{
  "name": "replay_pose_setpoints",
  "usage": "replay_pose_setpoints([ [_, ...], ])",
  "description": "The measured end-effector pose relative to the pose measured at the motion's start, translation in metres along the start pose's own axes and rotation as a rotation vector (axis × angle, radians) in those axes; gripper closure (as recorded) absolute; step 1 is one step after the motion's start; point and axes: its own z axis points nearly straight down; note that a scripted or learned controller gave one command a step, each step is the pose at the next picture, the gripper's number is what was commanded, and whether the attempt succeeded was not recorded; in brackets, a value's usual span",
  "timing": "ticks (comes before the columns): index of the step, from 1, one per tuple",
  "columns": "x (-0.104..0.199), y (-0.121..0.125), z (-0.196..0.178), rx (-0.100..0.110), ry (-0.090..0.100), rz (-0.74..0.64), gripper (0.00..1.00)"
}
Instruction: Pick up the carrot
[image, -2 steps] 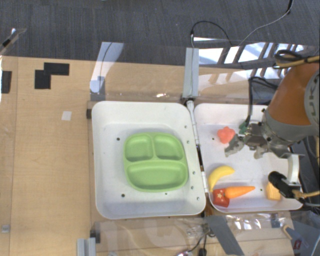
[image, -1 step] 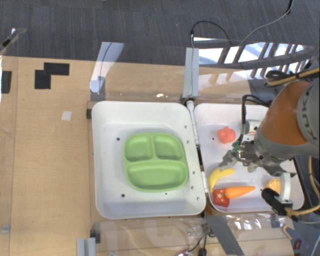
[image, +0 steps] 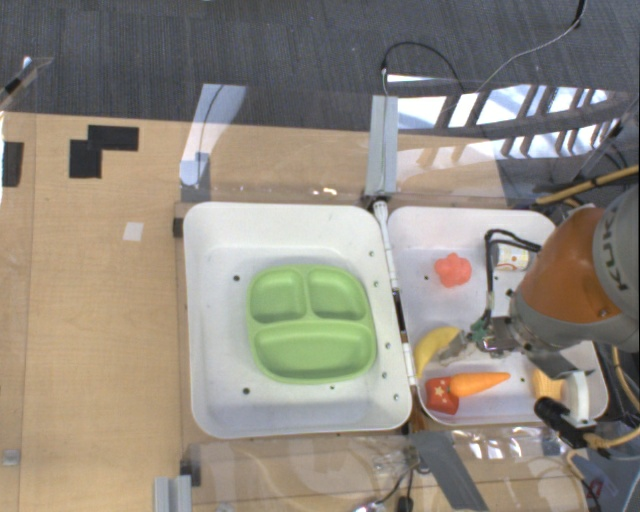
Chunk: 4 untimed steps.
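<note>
1. The wooden bench (image: 90, 330) is lying under everything, carrying two shallow white bins side by side, with black blocks marked on its far left part.
2. The left bin (image: 215, 330) is sitting with rounded corners and small dark holes in its floor, holding a green divided plate (image: 312, 324) in its middle; the plate is showing two small compartments on the far side and one long one on the near side.
3. The right bin (image: 420, 235) is touching the left one along a shared rim and is holding the smaller items.
4. The grey arm (image: 575, 275) with its orange band is reaching in from the right, covering the right part of that bin.
5. The gripper (image: 482, 338) is hanging low over the middle of the right bin, just above the carrot and just right of the banana; whether its fingers are spread or pressed together cannot be told here, and nothing is visibly sitting between them.
6. The carrot (image: 478, 382) is lying flat near the front of the right bin, orange and tapered, with its narrow tip pointing right and its thick end leaning against a red item.
7. The yellow banana (image: 434, 346) is curving just behind and left of the carrot.
8. The red item (image: 442, 396), blocky, is sitting at the carrot's left end.
9. A pink-red fruit-like piece (image: 453, 270) is resting farther back in the same bin, well apart from the carrot.
</note>
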Motion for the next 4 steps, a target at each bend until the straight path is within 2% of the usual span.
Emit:
replay_pose_setpoints([
  [1, -0.069, -0.007, -0.121, 0.005, -0.003, -0.148, 0.0],
  [2, -0.068, -0.004, -0.129, 0.006, -0.003, -0.155, 1.0],
  [3, -0.068, -0.004, -0.129, 0.006, -0.003, -0.155, 0.0],
  [4, 0.024, 0.0, -0.007, 0.009, 0.0, -0.063, 0.0],
])
